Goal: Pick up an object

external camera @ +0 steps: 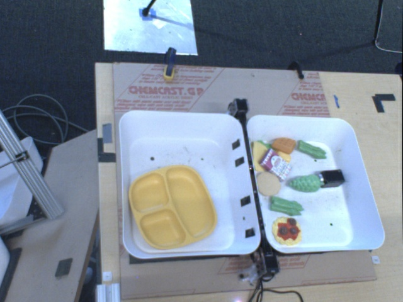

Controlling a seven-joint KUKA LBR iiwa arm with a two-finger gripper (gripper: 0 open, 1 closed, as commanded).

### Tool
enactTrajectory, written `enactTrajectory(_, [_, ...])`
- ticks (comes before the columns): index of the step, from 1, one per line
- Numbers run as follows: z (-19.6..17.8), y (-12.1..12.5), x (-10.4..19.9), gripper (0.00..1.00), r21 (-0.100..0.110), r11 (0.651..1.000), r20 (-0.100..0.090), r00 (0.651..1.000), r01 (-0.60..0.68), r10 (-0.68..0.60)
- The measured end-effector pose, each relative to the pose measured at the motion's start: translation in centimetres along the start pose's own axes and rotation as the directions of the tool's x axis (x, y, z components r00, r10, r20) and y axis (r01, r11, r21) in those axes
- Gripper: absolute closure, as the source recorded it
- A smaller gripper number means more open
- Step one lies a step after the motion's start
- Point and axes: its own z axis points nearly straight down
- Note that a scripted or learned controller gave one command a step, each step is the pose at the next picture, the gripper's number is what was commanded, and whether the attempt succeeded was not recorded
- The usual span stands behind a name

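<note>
**Toy food lies in the right-hand bin**

At lower right, a yellow disc with red spots (287, 230) lies nearest. Above it are a green pod (286, 204), a tan disc (269, 184) and an orange waffle (283, 145). A yellow divided plate (171, 205) sits in the left bin (182, 131). The claw's state cannot be told.

Tan wooden tabletop (107, 93) fills centre of frame, covered by a clear protective sheet with red CHEMCAST lettering (165, 90) along its upper part. Two shallow white plastic bins sit on it side by side, touching at mid-frame: left bin (182, 126), right bin (364, 187). A small yellow-and-blue clamp (169, 64) grips the tabletop's upper edge, a black clamp (296, 70) further right. Black corner mark (382, 100) at upper right.
</note>
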Motion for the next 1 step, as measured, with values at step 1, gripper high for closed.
enactTrajectory(1, [0.06, 0.0, 0.0, 0.0, 0.001, 1.0, -0.001, 1.0, 0.001, -0.001])
